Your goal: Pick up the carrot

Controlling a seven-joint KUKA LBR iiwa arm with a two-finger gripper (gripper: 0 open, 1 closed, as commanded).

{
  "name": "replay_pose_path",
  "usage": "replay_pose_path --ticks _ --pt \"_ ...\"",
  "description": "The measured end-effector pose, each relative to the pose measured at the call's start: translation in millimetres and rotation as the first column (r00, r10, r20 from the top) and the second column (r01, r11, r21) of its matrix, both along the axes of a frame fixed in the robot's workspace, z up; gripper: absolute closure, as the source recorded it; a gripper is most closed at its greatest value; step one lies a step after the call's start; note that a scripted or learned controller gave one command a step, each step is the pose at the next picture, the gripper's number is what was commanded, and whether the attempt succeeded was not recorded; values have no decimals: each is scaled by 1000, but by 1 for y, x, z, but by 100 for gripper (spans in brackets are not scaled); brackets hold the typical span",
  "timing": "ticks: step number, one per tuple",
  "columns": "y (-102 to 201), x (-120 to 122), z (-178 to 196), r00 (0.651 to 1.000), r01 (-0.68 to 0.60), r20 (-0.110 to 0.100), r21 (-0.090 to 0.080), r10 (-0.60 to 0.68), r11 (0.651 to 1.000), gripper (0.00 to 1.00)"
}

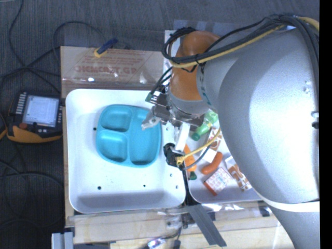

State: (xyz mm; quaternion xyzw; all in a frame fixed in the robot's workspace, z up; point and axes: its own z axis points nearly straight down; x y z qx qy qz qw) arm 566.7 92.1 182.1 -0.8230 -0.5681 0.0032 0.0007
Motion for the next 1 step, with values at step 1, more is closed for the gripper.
replay_pose_path --ticks 1 --pt "71 -29 -89 992 -127 23 5 127 992 0"
